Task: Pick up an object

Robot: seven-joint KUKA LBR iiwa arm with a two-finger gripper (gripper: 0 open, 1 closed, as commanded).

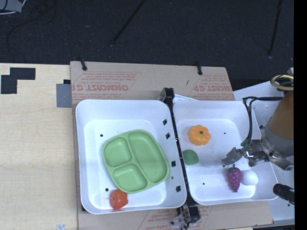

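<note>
Purple grapes (234,178) lie lengthwise (stem up) below the gripper (232,158).

Dark carpeted floor (144,23) with cables, light wooden bench (33,152), cardboard sheet (144,83)

purple grapes (234,178) in right bin's near corner, touching white egg (250,178)

The arm (286,128) is grey with a broad orange band above the wrist. Its claw (231,158) is dull grey metal, with black cables looping nearby.
</note>
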